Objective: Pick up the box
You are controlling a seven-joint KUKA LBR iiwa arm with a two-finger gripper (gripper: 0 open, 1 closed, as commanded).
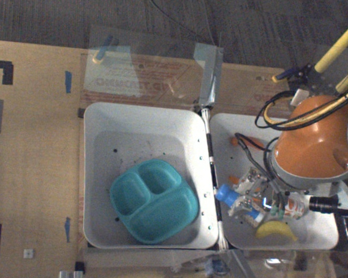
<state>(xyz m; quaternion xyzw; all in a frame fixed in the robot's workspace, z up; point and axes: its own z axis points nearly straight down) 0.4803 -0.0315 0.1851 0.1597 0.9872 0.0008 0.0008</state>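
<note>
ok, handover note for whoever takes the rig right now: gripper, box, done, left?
Gripper: low in the right bin, over the clutter by the divider; finger state unreadable.
Blue item, possibly the box, lies at its tip; grasp can't be confirmed.
Yellow banana-like item lies just beside.
Left bin holds a teal divided tray.
Done: arm down at the pile.
Left: confirm grasp, lift.

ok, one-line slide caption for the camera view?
KUKA arm's gripper low in right bin among clutter; teal divided tray in left bin.
</note>
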